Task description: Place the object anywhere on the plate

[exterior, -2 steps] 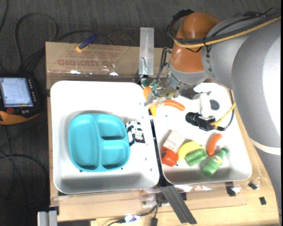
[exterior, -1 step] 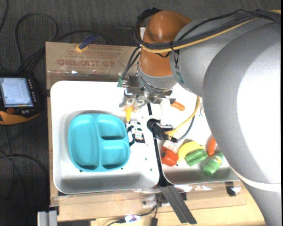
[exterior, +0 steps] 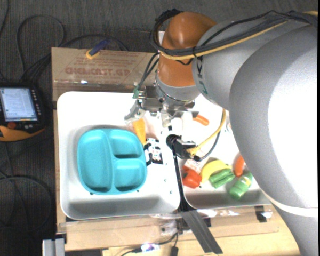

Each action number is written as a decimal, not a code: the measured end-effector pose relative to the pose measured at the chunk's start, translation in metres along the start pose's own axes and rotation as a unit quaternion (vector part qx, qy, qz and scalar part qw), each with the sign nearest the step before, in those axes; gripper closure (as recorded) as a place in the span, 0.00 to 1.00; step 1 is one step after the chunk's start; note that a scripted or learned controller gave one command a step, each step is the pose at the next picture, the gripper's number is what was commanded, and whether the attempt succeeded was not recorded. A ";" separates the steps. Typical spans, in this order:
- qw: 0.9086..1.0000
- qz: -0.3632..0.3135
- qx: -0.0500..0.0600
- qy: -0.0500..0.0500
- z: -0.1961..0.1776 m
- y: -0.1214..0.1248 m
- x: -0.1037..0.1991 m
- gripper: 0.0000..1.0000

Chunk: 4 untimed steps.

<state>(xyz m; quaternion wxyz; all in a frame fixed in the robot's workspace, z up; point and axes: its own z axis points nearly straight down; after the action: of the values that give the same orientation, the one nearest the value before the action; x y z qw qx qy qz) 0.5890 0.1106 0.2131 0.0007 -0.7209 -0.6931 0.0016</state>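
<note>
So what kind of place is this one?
Probably a robotics lab bench: a grey arm over two white bins, a teach pendant on the floor, loose cables, toy food beside a blue plate.

Turquoise plate (exterior: 112, 160) (white bin (exterior: 69, 196)), orange object (exterior: 140, 129)

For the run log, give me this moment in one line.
arm over bins' divider | gripper near plate's upper right edge | blue plate in left bin | toy food in right bin

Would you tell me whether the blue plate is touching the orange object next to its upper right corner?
Cannot tell. In the camera view the orange object sits at the blue plate rim's edge, with no visible gap or plain contact.
</note>
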 end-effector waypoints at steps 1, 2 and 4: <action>1.000 -0.001 0.002 0.000 -0.008 -0.001 0.001 1.00; 1.000 -0.001 0.002 -0.001 -0.008 -0.001 0.001 0.00; 1.000 -0.002 0.003 -0.001 -0.016 -0.001 0.001 0.00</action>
<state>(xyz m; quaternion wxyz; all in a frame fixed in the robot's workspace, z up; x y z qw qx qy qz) 0.5882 0.1121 0.2288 0.0024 -0.7194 -0.6945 0.0047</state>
